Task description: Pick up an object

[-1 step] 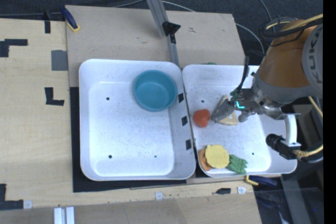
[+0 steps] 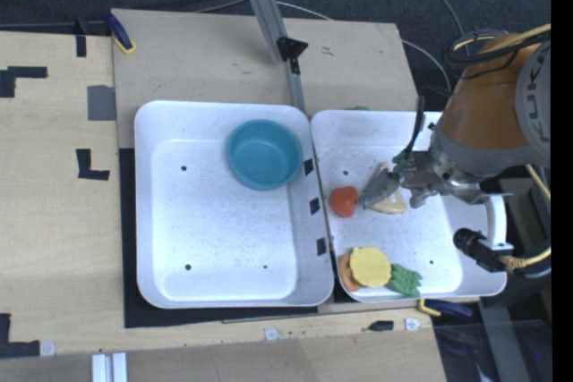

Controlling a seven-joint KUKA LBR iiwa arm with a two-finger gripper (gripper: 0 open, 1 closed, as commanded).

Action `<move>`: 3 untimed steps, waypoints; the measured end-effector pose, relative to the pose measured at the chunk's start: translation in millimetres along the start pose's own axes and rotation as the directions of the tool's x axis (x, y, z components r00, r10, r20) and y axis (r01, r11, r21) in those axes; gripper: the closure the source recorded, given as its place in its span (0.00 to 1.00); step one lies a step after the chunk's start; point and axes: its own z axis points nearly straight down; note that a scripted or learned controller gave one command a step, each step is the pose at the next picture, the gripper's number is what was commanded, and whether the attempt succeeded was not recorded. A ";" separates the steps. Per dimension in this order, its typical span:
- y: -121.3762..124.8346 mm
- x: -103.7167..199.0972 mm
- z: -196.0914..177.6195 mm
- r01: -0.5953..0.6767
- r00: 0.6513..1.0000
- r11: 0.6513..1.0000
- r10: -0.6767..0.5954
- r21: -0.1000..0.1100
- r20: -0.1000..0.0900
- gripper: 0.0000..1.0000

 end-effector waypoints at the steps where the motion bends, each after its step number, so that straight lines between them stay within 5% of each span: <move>1: 2.6 -5.7 45.2 -0.001 1.000 1.000 0.001 0.004 0.000 0.00; 3: 1.6 -0.5 122.3 0.000 1.000 1.000 0.000 -0.001 0.000 0.00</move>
